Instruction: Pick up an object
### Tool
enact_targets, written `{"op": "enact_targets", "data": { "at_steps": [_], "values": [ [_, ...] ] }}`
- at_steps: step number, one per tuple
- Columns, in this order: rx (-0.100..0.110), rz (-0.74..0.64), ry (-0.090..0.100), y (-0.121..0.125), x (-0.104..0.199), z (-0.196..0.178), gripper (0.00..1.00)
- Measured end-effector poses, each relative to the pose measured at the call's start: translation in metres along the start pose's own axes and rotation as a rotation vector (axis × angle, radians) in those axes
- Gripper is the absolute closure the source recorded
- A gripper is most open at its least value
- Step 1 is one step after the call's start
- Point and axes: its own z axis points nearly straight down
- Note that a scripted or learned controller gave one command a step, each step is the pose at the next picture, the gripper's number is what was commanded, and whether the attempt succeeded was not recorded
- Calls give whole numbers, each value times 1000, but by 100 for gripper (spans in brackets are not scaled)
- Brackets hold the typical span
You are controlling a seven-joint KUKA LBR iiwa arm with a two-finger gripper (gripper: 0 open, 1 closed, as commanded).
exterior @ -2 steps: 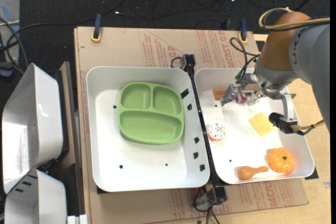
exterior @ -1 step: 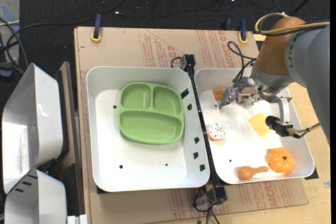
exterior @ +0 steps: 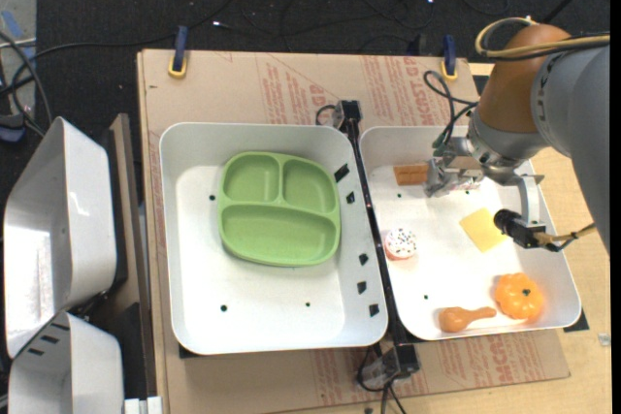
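Pick not yet made. Gripper [exterior: 448,177] sits low in the upper part of the right bin [exterior: 563,301], just right of a small orange-brown block [exterior: 410,175]. Fingers look narrowly parted with nothing between them.

Other candidates lie apart: yellow slice [exterior: 479,229], frosted doughnut [exterior: 400,243], pumpkin [exterior: 518,296], orange gourd [exterior: 464,317].

The block lies close to the bin's upper wall; there is open floor mid-bin. The left bin [exterior: 194,310] holds a green divided plate [exterior: 279,208].

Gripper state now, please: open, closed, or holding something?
Two-finger gripper: cannot be told; it hangs over the right white bin, beside a small brown block.
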Motion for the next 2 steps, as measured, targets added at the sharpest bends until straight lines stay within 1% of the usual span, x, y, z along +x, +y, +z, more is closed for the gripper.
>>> {"op": "enact_targets", "data": {
  "at_steps": [2],
  "values": [
    [-4, -1, 0, -7, 6, -90, 100]
  ]
}}
